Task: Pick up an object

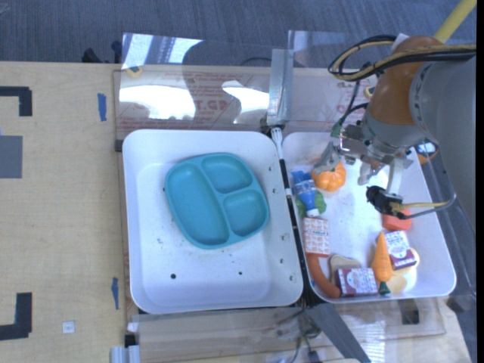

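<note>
My gripper hangs over the back of the right bin, its two pale fingers spread apart with nothing between them. A small orange toy fruit lies just beside and below the left finger, outside the gap. In front of it lie a blue tube with a green end and a white carton with red print.
The right bin's front holds a carrot, a red-and-white carton, a dark red packet, a sausage and a red piece. A blue divided plate lies in the left bin.
</note>
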`<action>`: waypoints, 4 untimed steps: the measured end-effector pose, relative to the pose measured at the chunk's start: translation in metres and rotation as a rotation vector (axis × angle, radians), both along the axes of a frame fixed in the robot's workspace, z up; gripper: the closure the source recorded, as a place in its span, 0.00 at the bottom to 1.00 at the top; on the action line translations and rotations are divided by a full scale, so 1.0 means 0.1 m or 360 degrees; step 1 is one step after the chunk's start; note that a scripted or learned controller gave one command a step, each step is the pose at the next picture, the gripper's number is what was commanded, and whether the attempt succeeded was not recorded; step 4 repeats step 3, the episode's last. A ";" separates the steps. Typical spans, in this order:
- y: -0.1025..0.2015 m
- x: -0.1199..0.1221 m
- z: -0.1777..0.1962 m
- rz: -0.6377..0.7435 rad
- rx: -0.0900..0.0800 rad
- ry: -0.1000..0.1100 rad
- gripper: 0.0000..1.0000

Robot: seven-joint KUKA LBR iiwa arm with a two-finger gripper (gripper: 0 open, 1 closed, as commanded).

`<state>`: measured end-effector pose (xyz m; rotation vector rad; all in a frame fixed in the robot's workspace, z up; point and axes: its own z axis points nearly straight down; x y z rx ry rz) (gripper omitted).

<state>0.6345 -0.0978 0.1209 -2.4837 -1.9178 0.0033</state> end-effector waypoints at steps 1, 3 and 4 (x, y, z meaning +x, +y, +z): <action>0.03 -0.14 -0.34 0.0002 -0.0003 -0.0014 0.00; -0.17 -0.35 1.12 -0.0102 -0.0005 -0.0024 1.00; -0.17 -0.35 1.12 -0.0102 -0.0005 -0.0024 1.00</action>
